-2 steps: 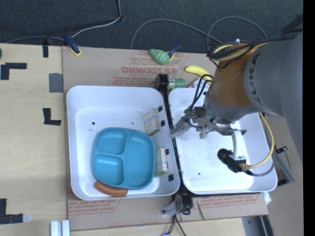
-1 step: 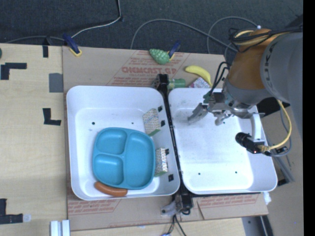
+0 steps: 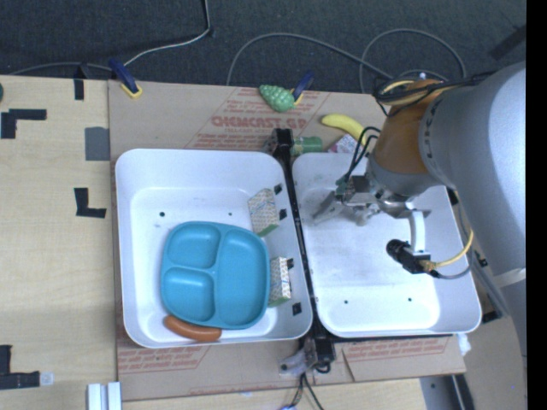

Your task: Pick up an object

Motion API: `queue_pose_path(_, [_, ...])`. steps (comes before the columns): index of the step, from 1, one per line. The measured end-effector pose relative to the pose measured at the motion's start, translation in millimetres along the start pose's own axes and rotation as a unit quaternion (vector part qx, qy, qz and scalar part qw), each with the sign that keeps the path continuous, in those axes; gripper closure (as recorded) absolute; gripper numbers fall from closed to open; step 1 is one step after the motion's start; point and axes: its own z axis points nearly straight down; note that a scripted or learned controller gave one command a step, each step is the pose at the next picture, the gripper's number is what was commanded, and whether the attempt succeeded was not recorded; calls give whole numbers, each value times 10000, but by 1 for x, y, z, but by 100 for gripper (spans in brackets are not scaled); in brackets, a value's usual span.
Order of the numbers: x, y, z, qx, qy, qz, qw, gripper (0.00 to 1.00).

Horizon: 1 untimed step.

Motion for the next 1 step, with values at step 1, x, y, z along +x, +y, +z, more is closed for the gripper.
queue_pose_path(1, [-22, 49, -34, 19, -2, -4, 10000, 0])
